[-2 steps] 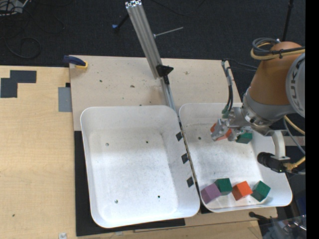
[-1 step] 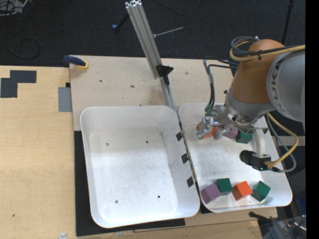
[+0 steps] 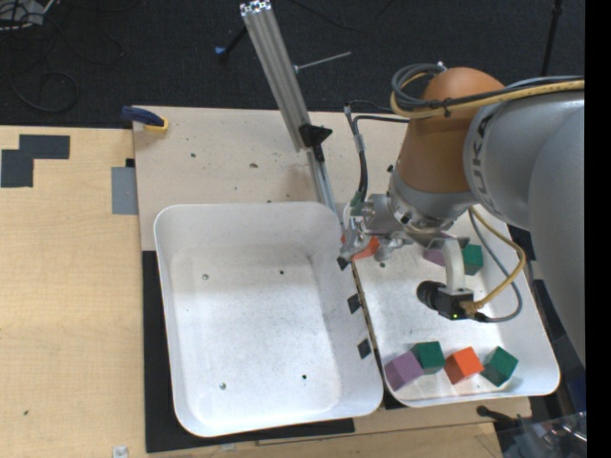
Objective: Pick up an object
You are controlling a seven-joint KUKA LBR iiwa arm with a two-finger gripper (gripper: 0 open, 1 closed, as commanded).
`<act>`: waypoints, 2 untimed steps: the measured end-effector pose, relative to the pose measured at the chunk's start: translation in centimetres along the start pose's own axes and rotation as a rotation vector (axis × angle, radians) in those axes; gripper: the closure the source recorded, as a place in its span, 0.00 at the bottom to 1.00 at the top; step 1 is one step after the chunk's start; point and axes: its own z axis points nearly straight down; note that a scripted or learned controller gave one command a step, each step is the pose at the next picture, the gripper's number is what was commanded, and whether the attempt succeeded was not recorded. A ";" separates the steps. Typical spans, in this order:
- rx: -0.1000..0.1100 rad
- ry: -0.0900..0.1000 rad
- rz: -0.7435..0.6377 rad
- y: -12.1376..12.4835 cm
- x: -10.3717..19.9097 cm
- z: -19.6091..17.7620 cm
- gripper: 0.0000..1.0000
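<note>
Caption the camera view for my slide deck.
KUKA arm lowers its tool at the right bin's far-left corner; coloured blocks sit nearer.

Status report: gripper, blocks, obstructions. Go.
Gripper low at right bin's upper-left corner, something orange-red at its tip, grasp unconfirmed. Purple block, green block, orange block loose along near edge. Arm overhangs the bin's far end.

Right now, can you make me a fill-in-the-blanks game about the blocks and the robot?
1. The blocks all lie in the ___ bin.
2. Between the two green blocks at the front sits an ___ block.
3. The front row starts on the left with a ___ block.
4. The gripper hangs over the ___ between the bins.

Missing words: right; orange; purple; edge
</note>
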 end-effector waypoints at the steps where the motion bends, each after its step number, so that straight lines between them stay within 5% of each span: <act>1: -0.001 -0.001 0.001 1.0 4.0 -0.8 1.00; 2: -0.001 -0.001 0.001 1.5 8.2 -1.2 1.00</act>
